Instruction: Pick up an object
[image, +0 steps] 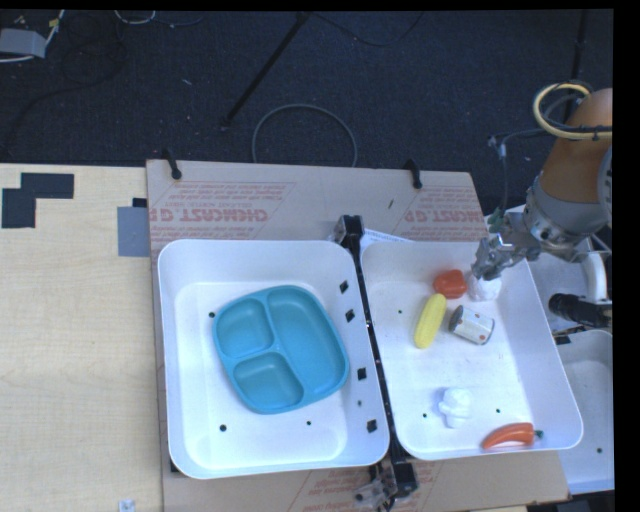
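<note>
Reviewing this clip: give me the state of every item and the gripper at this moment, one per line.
Blue plate: flat in left bin, nothing on it.
Yellow piece: lying in right bin.
Orange piece: resting, untouched.
Small can: on its side.
White figure: lying loose.
Orange sausage: by the near wall.
Gripper: low over the right bin's far end.

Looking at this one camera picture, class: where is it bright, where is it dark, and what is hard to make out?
Camera view: evenly lit white bins, slight glare on their floors; dark floor beyond the bench; soft focus blurs the gripper and the small white object.
</note>
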